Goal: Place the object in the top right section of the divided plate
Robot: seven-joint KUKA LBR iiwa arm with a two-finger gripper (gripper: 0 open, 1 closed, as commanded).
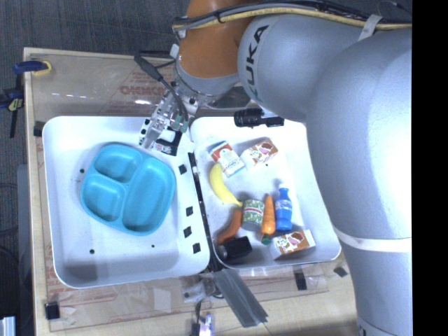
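The gripper (159, 127) hangs just beyond the blue divided plate's (128, 187) far right corner; whether its jaws grip anything is unclear.

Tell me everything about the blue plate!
The light blue plastic divided plate has rounded corners and three sunken sections: two small ones and one large one. Nothing lies in any of them. It rests flat, turned at a slant, on the floor of the left shallow white bin. The claw hovers just past its upper edge.

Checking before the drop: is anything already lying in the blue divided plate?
No, all three sections of the blue divided plate in the left white bin show bare blue plastic.
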